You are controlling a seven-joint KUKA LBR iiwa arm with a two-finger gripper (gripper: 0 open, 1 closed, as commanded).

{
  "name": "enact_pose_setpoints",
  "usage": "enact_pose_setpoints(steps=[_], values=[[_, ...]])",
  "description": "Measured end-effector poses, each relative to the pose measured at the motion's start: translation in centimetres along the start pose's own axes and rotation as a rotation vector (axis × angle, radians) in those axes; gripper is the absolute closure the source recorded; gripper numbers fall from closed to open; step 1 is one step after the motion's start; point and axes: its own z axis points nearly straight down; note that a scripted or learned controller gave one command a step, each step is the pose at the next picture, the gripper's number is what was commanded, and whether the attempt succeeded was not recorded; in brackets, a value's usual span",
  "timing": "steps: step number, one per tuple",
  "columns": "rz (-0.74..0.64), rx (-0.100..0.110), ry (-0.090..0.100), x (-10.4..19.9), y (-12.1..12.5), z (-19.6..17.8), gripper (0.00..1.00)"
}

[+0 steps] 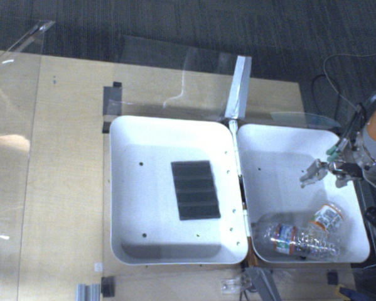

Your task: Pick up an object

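Gripper (326, 172) hangs over the right bin (270, 148), fingers apart, gripping nothing. Clear plastic bottle (303, 238) lies against that bin's near wall. Left bin (138, 138) holds a black ridged block (195, 190).

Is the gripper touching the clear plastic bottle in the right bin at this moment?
Apart. The camera view shows white bin floor between the gripper and the clear plastic bottle, which lies nearer the right bin's front edge.
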Motion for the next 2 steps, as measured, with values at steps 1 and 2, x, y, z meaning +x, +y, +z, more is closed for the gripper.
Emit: enact_pose_setpoints(steps=[1,2], values=[[0.173,0.001,0.0,-6.0,-2.2,11.9,0.0],[0.068,-0.019,-0.006,-1.2,-2.5,15.4,0.0]])
